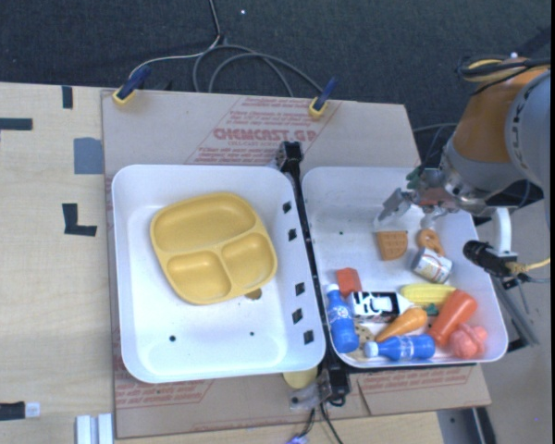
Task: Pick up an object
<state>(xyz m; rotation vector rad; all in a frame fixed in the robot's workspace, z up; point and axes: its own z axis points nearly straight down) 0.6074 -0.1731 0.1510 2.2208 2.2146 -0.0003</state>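
Toast (390, 244) sits just below my gripper (412, 209), a bit to the left. My fingers are spread wide, holding nothing.

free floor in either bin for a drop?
Left bin: bare strip below the yellow tray, toward the near wall. Right bin: open far-left patch between the divider and the gripper. Crowded: near-right corner, bottles, carrot, corn.
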